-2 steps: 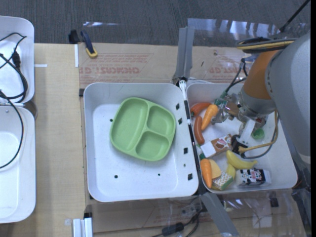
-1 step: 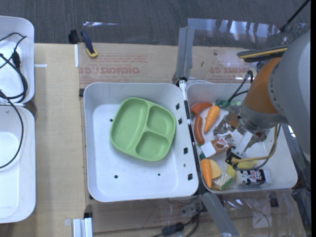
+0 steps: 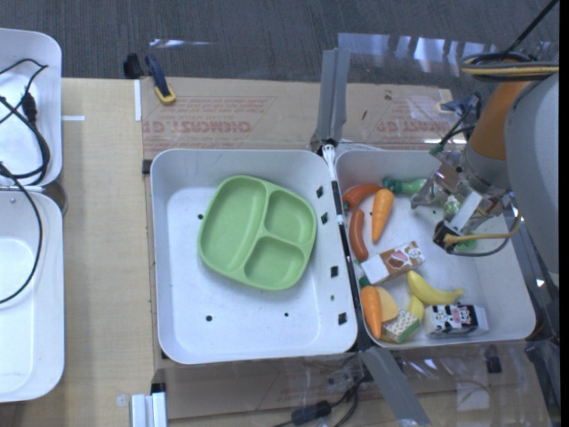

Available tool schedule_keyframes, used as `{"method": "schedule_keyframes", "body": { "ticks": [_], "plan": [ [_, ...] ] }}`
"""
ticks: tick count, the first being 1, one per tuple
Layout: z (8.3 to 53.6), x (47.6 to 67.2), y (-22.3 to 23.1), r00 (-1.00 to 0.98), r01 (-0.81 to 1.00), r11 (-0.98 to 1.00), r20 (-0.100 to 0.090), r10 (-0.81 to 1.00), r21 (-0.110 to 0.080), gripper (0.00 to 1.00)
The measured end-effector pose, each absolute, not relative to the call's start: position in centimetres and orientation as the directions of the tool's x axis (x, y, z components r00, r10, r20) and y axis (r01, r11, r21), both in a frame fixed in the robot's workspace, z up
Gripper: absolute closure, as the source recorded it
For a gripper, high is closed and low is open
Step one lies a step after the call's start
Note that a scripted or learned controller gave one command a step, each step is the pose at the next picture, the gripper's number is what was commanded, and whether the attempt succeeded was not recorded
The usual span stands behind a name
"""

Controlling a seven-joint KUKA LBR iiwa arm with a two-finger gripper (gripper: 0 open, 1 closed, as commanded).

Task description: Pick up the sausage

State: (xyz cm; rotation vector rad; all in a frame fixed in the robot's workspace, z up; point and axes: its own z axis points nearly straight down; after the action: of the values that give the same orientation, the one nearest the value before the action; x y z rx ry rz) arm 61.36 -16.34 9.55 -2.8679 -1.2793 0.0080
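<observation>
The sausage [image 3: 357,232] is a reddish-orange link lying lengthwise along the left wall of the right bin [image 3: 507,278]. A second red link [image 3: 359,192] lies just above it, and an orange carrot [image 3: 381,213] rests beside both. My gripper [image 3: 433,218] hovers over the right half of the same bin, well to the right of the sausage and the carrot. It is open, tilted toward the left, with nothing between its fingers.
The right bin also holds a green vegetable [image 3: 404,185], a small snack box [image 3: 400,261], a banana [image 3: 433,290], another carrot [image 3: 371,310], a sandwich piece [image 3: 400,326] and a black-and-white carton [image 3: 453,318]. A green divided plate [image 3: 258,231] lies in the left bin [image 3: 178,310].
</observation>
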Motion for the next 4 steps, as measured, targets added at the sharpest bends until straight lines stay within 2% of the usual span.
{"method": "schedule_keyframes", "body": {
  "ticks": [1, 2, 3, 4],
  "plan": [
    [10.3, 61.3, -16.3, 0.664, 0.748, -0.664, -0.008, 0.748, -0.006, 1.00],
    [19.0, 63.2, -13.2, 0.632, 0.775, -0.632, -0.003, 0.775, -0.002, 1.00],
    [18.9, 63.2, -13.2, 0.633, 0.775, -0.633, -0.004, 0.775, -0.002, 0.00],
    [19.0, 63.6, -9.2, 0.858, 0.514, -0.858, -0.005, 0.514, -0.001, 0.00]
  ]
}}
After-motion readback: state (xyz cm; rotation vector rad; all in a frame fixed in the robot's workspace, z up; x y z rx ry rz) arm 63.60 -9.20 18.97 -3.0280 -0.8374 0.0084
